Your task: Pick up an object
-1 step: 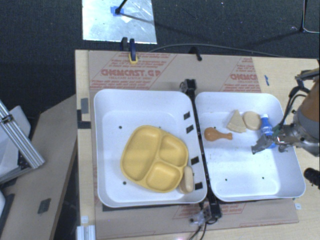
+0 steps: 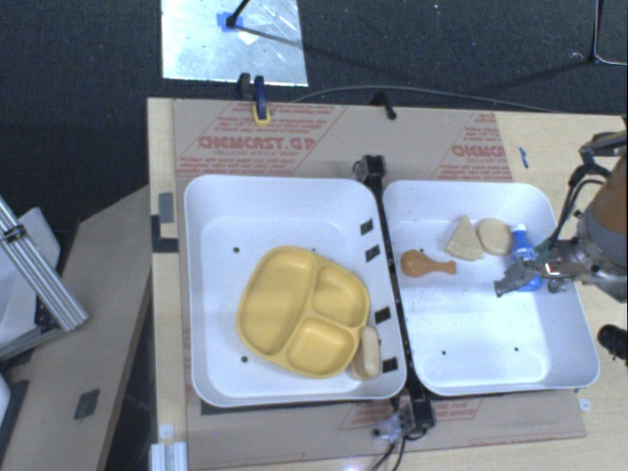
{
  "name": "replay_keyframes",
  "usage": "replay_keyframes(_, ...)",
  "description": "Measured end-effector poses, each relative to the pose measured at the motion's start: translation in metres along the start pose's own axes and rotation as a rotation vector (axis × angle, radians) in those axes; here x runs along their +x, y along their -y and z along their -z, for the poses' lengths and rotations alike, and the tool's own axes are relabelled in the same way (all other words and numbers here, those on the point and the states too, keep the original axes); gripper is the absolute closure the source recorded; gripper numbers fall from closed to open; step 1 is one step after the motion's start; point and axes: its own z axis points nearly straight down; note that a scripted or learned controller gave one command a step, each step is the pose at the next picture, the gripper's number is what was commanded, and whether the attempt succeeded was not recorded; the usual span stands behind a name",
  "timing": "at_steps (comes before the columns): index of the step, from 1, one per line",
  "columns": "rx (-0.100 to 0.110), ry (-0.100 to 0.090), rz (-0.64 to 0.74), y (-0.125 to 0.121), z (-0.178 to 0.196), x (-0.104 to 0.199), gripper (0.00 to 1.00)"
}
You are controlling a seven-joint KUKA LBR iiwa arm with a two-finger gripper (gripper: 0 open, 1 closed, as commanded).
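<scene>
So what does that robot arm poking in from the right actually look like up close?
It is a rounded grey arm with an orange-brown band above the wrist. A dark cable loops beside its upper part. At the tip sits a small grey metal two-finger gripper, with a blue piece beside it.

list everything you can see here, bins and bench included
shallow white plastic bins: two, white, side by side on the bench
yellow divided plastic tray: one, yellow, in the left bin
small beige rounded piece: one, beige, left bin, against the tray's lower right edge
orange-brown drumstick-shaped toy: one, right bin, near its left wall
beige wedge and round pieces: two, beige, right bin, upper middle, side by side
small blue object: one, blue, right bin, by the gripper
shiny metal sheet: one, silver, on the dark floor above the bench
gripper: one, grey, over the right bin's right side
</scene>
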Motion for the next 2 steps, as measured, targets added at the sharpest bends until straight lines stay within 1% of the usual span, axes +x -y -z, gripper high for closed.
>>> replay_keyframes(1, 0.004, -0.001, -0.001, -0.003, -0.062, -0.002, 0.0)
replay_keyframes(2, 0.002, -0.001, -0.001, -0.004, -0.11, -0.001, 0.0)
